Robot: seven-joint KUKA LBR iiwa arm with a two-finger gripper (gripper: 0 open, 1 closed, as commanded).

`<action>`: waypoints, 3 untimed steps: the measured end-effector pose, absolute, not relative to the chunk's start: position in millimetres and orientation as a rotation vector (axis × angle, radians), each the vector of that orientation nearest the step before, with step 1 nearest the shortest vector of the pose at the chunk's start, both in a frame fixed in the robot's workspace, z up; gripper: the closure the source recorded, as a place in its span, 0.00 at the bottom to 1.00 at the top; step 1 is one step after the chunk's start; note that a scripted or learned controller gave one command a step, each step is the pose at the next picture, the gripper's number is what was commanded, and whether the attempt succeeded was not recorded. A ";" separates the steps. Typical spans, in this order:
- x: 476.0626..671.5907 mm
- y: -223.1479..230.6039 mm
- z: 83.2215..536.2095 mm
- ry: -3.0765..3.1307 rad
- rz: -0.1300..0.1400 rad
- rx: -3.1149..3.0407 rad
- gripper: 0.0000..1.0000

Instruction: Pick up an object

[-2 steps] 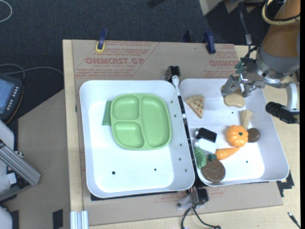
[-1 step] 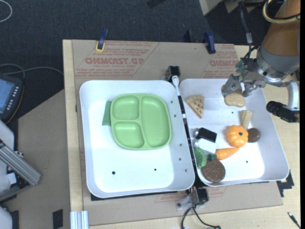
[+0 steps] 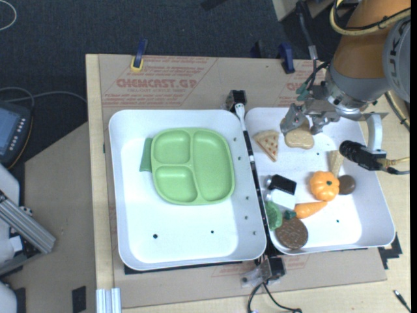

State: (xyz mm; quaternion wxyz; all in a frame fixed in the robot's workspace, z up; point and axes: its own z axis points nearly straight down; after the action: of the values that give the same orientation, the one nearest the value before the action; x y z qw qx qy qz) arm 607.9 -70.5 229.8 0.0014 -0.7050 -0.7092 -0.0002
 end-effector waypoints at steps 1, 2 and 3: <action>591.9 -27.6 220.9 -2.223 0.002 -2.214 1.00; 565.1 26.6 215.5 -2.224 0.002 -2.212 1.00; 559.7 54.2 235.3 -2.226 -0.004 -2.218 1.00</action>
State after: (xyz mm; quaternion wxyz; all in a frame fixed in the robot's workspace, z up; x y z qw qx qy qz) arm 559.7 54.2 235.3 -0.0005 -0.7058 -0.7084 -0.0014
